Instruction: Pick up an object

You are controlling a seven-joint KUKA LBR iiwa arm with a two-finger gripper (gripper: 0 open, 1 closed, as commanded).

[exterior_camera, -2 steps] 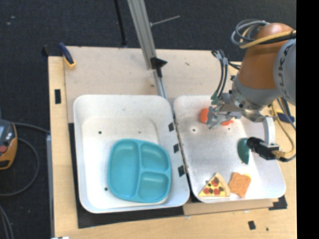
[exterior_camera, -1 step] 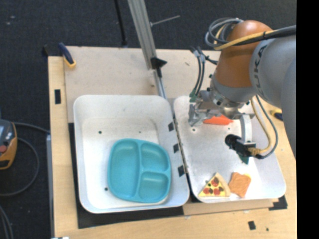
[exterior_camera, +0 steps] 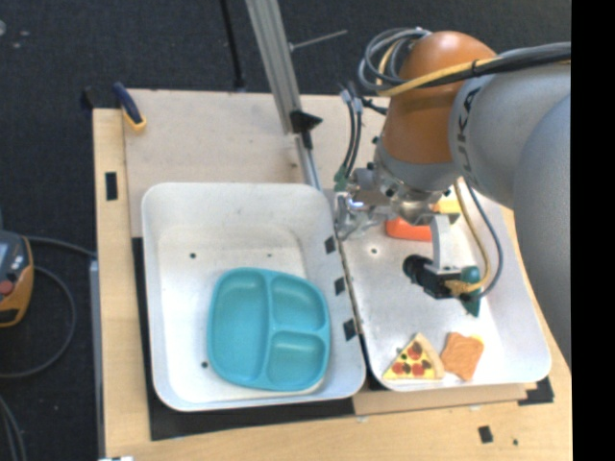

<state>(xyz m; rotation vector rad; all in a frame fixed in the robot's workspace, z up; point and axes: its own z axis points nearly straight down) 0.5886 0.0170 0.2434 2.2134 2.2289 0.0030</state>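
Grey robot arm with an orange band reaching into the right of two shallow white bins.

The gripper (exterior_camera: 357, 209) is seen at frame centre, over the right bin (exterior_camera: 519, 353); its state cannot be told. A triangular pizza-slice toy (exterior_camera: 415, 360) and an orange toast-like piece (exterior_camera: 463, 354) are placed at lower right. A turquoise divided plastic plate (exterior_camera: 269, 328) is held by the left bin (exterior_camera: 163, 257).

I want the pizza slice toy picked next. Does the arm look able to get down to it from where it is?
Probably yes. The pizza slice lies flat near the front rim of the right bin, with open floor above it. The orange piece sits close beside it and could crowd one finger.
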